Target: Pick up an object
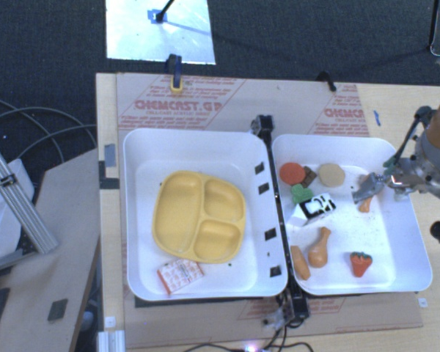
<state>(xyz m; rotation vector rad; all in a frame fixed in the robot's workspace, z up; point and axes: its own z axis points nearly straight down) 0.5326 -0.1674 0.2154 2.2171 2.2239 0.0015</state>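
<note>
Tool (368, 189) low in right bin (418, 270), grip state unclear. Small orange piece (364, 205) just beside: probably light, stiff plastic; take across narrow middle.

Bench (227, 97) with two white bins (139, 218) side by side

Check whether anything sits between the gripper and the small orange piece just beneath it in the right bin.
Nothing visible stands in the way. The gripper hangs at the right side of the shallow white right bin, directly above the small orange toy piece. The round beige disc lies off to the side.
</note>
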